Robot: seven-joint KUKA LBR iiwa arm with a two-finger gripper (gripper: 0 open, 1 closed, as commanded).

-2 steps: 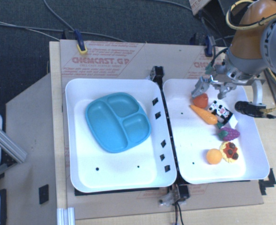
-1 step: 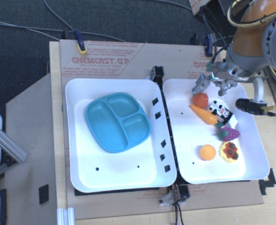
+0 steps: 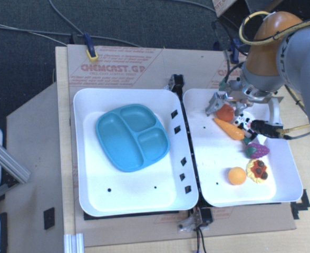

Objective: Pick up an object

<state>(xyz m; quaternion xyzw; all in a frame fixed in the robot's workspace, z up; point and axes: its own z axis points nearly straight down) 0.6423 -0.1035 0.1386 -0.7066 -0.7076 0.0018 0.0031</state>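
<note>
dark carpet and loose cables behind; cardboard-topped desk (image 3: 118, 67) carrying two white bins. left bin (image 3: 86, 157) with a blue tray (image 3: 133, 136) inside. right bin (image 3: 287, 188) with the pickable bits: red piece (image 3: 225, 113) and orange carrot (image 3: 230, 128) near the top, a small black-and-white toy (image 3: 243, 123) just beside them, purple grapes (image 3: 256, 151), an orange ball (image 3: 237, 175) touching a yellow-red piece (image 3: 259, 171). arm (image 3: 281, 41) in from the right, claw (image 3: 222, 100) low over the bin's upper left, right above the red piece. cannot tell whether clenched or released; nothing seen gripped. likely risks: crowded cluster, so could nudge carrot or toy aside, catch two at once, or close on air; round carrot apt to slip out; bin wall close, so could scrape it.
</note>
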